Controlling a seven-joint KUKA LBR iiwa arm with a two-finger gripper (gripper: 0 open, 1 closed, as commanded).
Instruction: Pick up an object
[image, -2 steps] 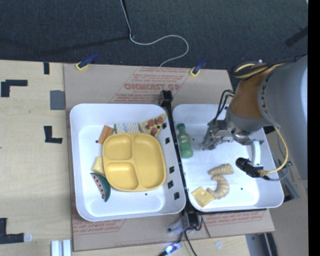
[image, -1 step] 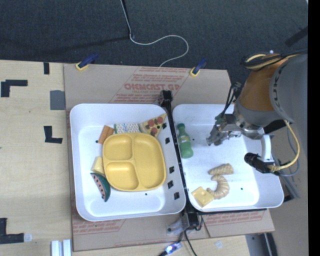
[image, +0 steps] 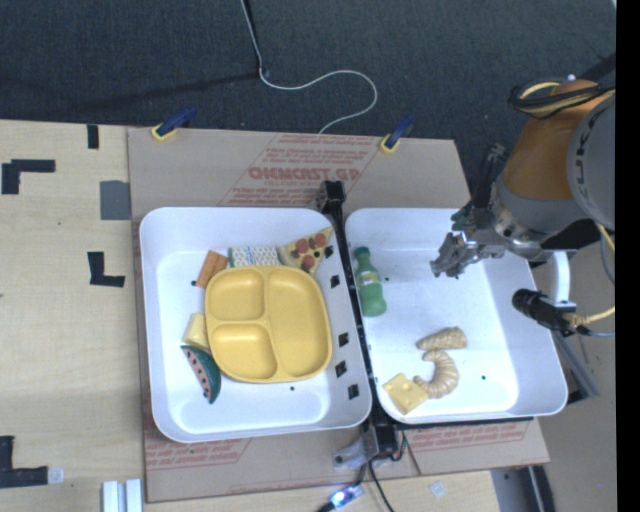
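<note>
Below my tool (image: 450, 262), whose state I cannot tell, lies the croissant (image: 441, 362): light, soft, best pinched across its curved middle.

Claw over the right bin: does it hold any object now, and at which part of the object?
Nothing is held. The claw is above bare floor of the right bin, apart from the green bottle and the croissant.

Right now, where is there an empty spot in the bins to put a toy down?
The right bin has the most bare floor: the patch between the green bottle, the gripper and the croissant, plus the strip right of the croissant. The left bin is crowded: the yellow divided plate fills its middle, with toy food tucked around it. Its front edge stays bare.
</note>
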